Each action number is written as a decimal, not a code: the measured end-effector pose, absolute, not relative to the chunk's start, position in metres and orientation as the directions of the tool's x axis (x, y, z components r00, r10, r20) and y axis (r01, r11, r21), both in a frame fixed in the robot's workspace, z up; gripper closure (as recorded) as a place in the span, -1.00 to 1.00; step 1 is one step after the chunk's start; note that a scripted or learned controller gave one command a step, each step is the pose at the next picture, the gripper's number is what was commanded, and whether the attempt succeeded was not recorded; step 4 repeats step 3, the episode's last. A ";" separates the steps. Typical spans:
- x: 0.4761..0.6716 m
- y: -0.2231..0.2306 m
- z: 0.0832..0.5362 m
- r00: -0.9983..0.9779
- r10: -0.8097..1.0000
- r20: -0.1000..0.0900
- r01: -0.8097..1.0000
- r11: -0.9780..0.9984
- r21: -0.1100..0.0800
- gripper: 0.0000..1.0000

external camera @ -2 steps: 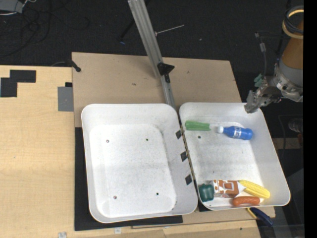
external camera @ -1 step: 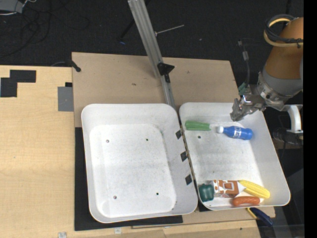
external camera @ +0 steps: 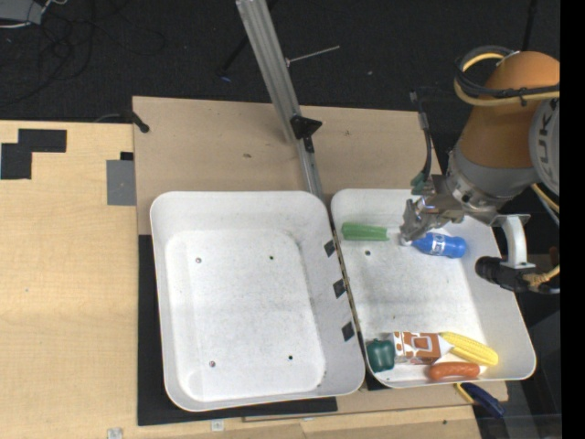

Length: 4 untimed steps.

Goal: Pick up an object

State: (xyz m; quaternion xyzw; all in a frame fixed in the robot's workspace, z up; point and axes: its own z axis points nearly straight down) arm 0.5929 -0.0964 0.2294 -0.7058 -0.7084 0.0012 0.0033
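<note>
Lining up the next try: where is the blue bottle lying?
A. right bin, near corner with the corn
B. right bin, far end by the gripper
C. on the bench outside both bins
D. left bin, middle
B: the blue bottle lies at the right bin's far end, just beside the gripper.

A robotics lab: a grey and orange arm [external camera: 498, 135] reaches over a plywood bench [external camera: 219, 144] bearing two white bins [external camera: 174, 218], with an aluminium strut [external camera: 274, 71] rising behind, loose cables [external camera: 37, 3] on a dark floor, and toy items [external camera: 430, 347] as test objects.
</note>
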 end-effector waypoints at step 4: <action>0.538 0.053 0.243 -0.005 1.000 0.002 1.000 0.005 -0.006 1.00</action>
